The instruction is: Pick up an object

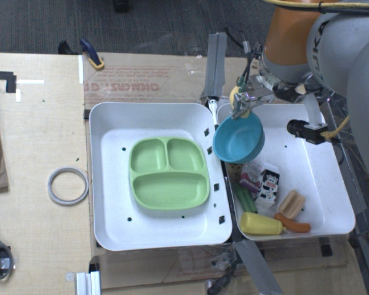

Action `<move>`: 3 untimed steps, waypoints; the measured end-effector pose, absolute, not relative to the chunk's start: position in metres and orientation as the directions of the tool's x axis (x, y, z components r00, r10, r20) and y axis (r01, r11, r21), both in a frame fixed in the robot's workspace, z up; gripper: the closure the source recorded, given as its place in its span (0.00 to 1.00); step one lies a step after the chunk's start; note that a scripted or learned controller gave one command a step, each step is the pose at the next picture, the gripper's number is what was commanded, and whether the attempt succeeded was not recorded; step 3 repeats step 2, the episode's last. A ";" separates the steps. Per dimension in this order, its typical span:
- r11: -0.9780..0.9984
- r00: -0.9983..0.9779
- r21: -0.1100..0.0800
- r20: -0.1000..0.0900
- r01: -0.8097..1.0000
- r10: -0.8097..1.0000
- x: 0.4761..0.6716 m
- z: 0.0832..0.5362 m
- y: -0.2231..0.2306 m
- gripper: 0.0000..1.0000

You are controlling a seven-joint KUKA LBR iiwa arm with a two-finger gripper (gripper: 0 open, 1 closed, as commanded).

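The arm's jaws (243, 106) hung over the near-left part of the right bin (332, 165), and they appeared to be pinching the far rim of a blue bowl (238, 141); the bowl tilted, its open face turned toward the camera, and it looked lifted clear of the bin floor, overhanging the wall that the two bins shared; whether its lower edge touched that wall could not be told.

The hold looked like the weak point; a rim pinch on a smooth, curved bowl gives the fingers little to bite, and the bowl's weight hung below and to one side of the jaws, so it might have swung or slid out; a sudden move of the wrist would likely have caused it. If it fell, it could have landed on the shared wall and tipped into either bin; on the left bin (104, 183) side it would have struck the green divided plate (169, 174) that lay in the middle.

Below the bowl, along the right bin's near edge, lay a yellow piece (261, 225), an orange carrot-like piece (293, 226), a tan piece (291, 203), a green stick (246, 200) and a small black-and-white toy (269, 186); a dropped bowl might have scattered them. On the desk (31, 140), near its left edge, a grey ring (67, 185) lay well apart from all this.
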State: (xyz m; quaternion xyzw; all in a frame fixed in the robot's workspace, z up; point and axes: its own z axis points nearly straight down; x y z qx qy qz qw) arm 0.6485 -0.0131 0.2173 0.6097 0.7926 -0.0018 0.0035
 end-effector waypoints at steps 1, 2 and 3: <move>0.252 -0.252 -0.002 -0.006 0.968 0.968 0.645 0.192 -0.044 1.00; 0.343 -0.343 -0.004 -0.002 0.939 0.939 0.660 0.208 -0.032 1.00; 0.343 -0.343 -0.004 -0.002 0.939 0.939 0.660 0.208 -0.032 1.00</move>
